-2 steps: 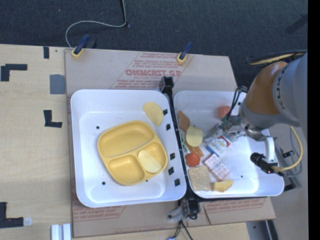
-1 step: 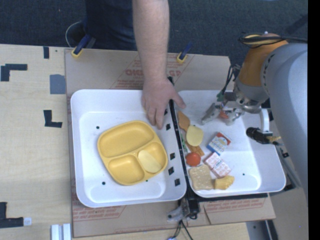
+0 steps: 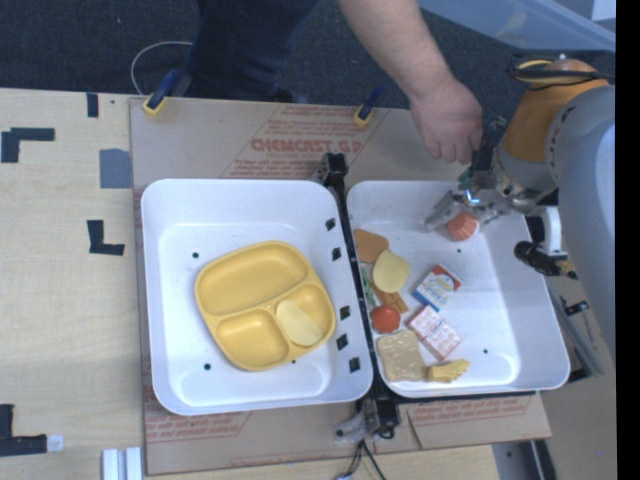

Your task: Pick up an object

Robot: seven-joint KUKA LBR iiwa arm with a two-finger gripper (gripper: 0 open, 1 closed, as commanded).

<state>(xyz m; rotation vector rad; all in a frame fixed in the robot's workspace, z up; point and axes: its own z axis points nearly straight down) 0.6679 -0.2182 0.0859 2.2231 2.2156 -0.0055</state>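
Gripper (image 3: 462,208) low in the right bin (image 3: 520,298), fingers spread, nothing visibly clamped. Just beneath and touching: small red-orange round toy (image 3: 461,228). Probably light, hard plastic, smooth and prone to rolling; best pinched across its widest middle.

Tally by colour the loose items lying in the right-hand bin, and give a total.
Red or orange-red: 2
Orange: 1
Yellow: 2
Tan: 1
Printed cartons: 2
Total: 8
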